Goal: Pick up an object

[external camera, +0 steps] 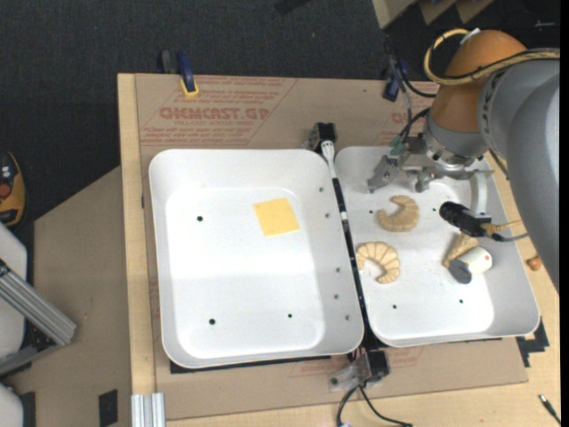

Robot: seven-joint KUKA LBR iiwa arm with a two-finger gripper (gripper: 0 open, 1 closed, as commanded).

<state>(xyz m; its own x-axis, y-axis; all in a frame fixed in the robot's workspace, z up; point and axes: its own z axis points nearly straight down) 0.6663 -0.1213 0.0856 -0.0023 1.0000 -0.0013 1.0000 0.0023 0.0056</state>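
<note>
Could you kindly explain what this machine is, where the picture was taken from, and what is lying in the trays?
This is one camera fixed above a bench, looking down at a slant. The grey machine with the orange band is a robot arm reaching in from the right. Its gripper hangs over the far end of the right bin; nothing is seen held in it. That bin holds two croissants and a small cluster of other items. The left bin holds a yellow square, flat.

Dark speckled floor surrounds a brown board-topped bench with blue clamps
</note>
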